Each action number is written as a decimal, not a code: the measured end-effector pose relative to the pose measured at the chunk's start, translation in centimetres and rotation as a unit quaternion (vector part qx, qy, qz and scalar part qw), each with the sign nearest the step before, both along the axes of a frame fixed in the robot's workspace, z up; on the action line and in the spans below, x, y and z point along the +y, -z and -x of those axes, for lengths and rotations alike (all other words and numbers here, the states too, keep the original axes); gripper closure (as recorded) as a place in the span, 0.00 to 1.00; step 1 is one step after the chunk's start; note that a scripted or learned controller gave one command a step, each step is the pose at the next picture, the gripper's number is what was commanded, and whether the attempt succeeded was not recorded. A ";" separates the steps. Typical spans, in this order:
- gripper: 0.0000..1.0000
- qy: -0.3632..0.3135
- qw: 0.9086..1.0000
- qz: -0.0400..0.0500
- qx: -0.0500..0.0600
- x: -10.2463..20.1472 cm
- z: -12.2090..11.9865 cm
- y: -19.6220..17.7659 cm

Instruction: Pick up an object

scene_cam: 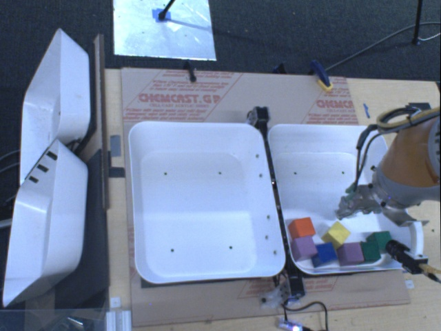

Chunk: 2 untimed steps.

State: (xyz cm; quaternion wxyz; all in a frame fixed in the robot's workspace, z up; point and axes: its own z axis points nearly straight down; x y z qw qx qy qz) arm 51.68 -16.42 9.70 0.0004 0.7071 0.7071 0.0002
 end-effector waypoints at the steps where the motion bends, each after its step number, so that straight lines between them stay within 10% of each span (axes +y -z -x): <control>1: 1.00 0.000 1.000 0.001 -0.002 -0.3 -0.9 -5.9; 2: 1.00 0.000 1.000 0.000 -0.002 -0.6 -1.9 -10.7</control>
